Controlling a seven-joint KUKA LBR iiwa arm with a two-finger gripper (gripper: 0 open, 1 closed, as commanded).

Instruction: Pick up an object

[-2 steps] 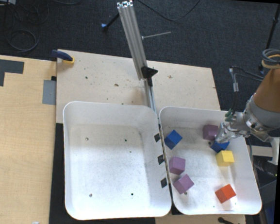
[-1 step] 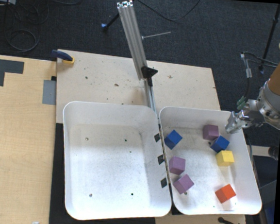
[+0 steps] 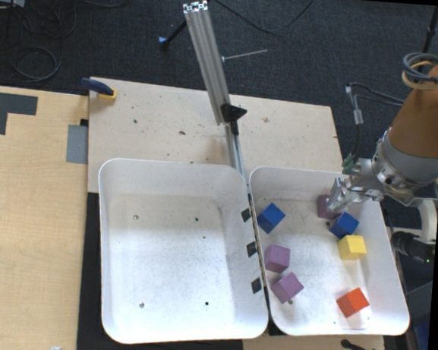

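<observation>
At the right edge of the frame, the grey arm with its orange band [image 3: 421, 112] reaches down into the right bin [image 3: 393, 319], and the gripper [image 3: 340, 204] hangs low over that bin's upper part. Whether it is released or clenched cannot be told from this slanted view, since the metal parts blur together at the tip.

Just left of the gripper tip, a purple cube [image 3: 325, 207] sits partly hidden behind it, seemingly touching it. Just below the tip lies a blue cube [image 3: 344, 225], close against it, and right beneath that one rests a yellow cube [image 3: 352, 246]. Nothing can be made out clearly as gripped.

Farther left in the same bin, near the dividing wall, lies a second blue cube [image 3: 271, 217]. Below it sit two more purple cubes, one in the middle [image 3: 276, 257] and one lower down [image 3: 287, 287]. An orange cube [image 3: 353, 303] rests toward the lower right corner.

Left of centre, the left bin [image 3: 114, 199] shows its speckled white floor. A slanted aluminium bar [image 3: 210, 59] rises from the bench toward the top of the frame.
</observation>
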